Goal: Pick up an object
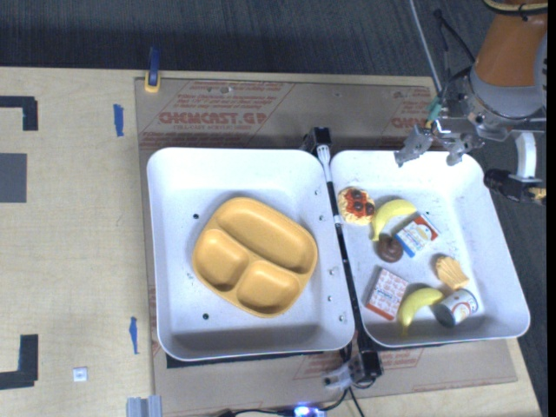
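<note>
Your targets sat in right bin: two bananas, small can, cartons, round toys. Yellow tray filled left bin. Gripper hovered above right bin's far rim, fingers spread, holding nothing.

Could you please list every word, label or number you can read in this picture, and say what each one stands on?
"CHEMCAST GP", in red on the brown protective sheet behind the left bin; the last letters are faint.
More red print on the same sheet behind the right bin: too blurred to read.
Red-and-white card, small box and can in the right bin: printing too small to read.
</note>
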`<state>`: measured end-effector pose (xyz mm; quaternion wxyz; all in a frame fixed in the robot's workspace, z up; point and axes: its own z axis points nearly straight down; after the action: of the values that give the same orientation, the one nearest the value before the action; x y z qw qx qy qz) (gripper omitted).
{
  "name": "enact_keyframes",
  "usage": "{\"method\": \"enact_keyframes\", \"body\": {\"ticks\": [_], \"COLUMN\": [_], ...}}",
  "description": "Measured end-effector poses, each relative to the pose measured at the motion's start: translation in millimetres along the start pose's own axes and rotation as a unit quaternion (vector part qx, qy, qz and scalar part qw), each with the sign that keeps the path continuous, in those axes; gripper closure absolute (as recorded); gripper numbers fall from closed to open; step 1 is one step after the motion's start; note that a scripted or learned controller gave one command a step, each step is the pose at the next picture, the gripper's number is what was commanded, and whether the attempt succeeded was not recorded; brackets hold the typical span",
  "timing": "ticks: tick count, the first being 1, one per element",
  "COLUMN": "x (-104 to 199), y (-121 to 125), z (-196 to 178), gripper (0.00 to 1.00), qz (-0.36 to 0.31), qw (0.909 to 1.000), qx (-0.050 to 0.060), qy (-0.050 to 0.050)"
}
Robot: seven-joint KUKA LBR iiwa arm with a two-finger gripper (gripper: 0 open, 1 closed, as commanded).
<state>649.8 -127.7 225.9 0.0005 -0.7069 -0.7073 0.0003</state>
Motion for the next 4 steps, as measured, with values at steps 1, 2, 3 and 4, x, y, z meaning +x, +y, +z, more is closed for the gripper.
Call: {"method": "enact_keyframes", "body": {"ticks": [1,2,3,4], "x": [3.2,22.7,21.9,22.0], "y": [-98.4,-156.0,-153.7,-153.8], "z": [133.1,139.9,128.8,128.8], "gripper": [0.0,0.0,1.0,0.0], "qz": [0.0,0.0,0.001,0.001], "qw": [1.0,1.0,1.0,1.0], "qx": [-0.002,-0.002,-0.006,-0.006], "qy": [-0.001,0.0,-0.002,-0.001]}}
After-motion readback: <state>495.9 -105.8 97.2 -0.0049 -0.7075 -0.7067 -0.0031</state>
